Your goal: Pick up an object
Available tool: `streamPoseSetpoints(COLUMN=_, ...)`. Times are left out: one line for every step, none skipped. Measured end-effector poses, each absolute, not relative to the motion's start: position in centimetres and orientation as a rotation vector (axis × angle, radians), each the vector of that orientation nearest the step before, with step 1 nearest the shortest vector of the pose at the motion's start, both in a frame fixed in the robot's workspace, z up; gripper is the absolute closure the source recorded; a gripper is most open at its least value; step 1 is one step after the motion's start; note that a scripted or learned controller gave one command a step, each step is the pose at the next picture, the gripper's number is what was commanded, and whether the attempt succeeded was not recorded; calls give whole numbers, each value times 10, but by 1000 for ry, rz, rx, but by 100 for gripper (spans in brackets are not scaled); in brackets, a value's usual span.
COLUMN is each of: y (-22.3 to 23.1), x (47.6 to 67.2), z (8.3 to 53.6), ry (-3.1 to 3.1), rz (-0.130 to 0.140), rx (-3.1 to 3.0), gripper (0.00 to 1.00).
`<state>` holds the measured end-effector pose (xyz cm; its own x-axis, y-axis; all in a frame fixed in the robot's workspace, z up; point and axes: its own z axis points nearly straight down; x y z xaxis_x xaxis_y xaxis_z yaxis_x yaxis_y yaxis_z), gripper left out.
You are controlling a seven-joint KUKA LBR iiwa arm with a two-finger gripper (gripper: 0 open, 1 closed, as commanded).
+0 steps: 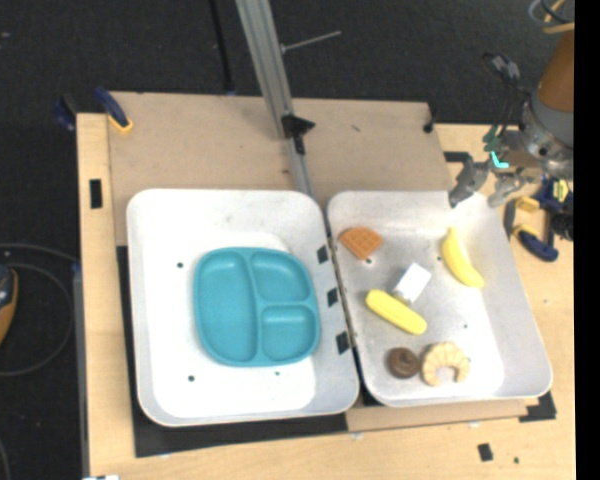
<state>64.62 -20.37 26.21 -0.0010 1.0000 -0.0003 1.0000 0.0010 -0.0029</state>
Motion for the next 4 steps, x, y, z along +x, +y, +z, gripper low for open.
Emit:
streamPoseSetpoints(y=-204, x=647, z=265, ry=-2225, rz=-1, rx=-2221, gripper=0)
streamPoseSetpoints(y=-203, x=651, z=202, ry=-2222, rz=5, rx=-2218, gripper=0)
streamPoseSetpoints(y=-200, x=653, z=160, ry=-2227, rz=3, rx=-2217, gripper=0)
streamPoseSetpoints(y=-201, x=653, z=109, ry=-2227, rz=2, rx=-2217, gripper=0)
